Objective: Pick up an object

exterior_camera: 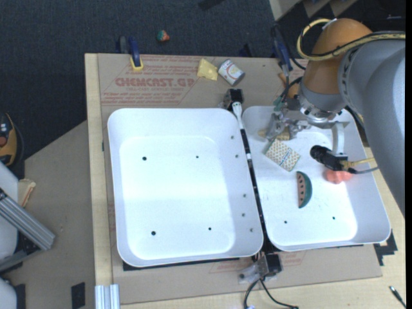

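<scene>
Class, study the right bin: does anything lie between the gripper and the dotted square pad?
Nothing visible does. The gripper sits just above the dotted square pad in the view; the green slice and the pink object lie apart, lower and further right.

Bright, even light; slight softness
</scene>
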You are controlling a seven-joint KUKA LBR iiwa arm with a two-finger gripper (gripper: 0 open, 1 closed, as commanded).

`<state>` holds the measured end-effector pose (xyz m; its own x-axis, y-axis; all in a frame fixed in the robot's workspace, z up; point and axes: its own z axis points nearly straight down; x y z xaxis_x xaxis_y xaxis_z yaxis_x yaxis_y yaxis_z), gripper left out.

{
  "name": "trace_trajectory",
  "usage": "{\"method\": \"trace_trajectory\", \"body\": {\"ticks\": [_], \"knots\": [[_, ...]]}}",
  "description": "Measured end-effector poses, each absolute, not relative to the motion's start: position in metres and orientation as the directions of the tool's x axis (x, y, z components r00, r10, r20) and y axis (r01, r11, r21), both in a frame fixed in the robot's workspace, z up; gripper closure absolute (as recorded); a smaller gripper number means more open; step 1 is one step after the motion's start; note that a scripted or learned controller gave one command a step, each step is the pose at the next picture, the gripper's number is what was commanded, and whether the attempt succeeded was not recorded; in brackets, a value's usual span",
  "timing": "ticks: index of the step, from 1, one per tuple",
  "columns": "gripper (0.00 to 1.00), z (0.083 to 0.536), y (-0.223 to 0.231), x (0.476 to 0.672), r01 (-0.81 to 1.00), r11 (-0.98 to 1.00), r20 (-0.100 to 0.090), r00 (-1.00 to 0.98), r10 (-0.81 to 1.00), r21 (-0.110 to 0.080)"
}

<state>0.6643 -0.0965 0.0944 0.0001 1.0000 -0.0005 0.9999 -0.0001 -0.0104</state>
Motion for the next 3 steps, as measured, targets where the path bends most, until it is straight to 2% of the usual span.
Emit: {"method": "trace_trajectory", "body": {"ticks": [1,2,3], "knots": [[1.00,0.192,-0.033,0.669,1.000,0.006,0.001,-0.006,1.000,0.011],[1.00,0.185,-0.022,0.582,1.000,-0.001,0.002,0.001,1.000,-0.008],[1.00,0.184,0.022,0.524,1.000,0.004,0.003,-0.004,1.000,-0.008]]}}
